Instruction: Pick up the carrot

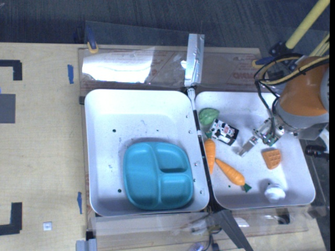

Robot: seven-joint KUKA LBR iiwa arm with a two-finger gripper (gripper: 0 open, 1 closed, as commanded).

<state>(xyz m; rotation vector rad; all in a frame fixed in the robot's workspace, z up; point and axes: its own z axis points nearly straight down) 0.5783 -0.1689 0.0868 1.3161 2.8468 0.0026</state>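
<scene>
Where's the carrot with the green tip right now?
The carrot lies slantwise in the right bin, near its middle, green tip toward the near edge. A second orange piece lies just left of it by the divider, and a white object to its right.

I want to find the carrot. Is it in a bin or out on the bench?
In. The orange carrot with green tip lies flat on the floor of the right white bin, beside another orange carrot at the bin's left wall.

Reddish printed lettering runs along the brown cardboard strip [235,69] behind the right bin [293,192], toward one o'clock from the picture's middle, but it is too blurred to read. The small black-and-white packet [225,132] in that bin, at about three o'clock, carries markings too small to make out.
</scene>
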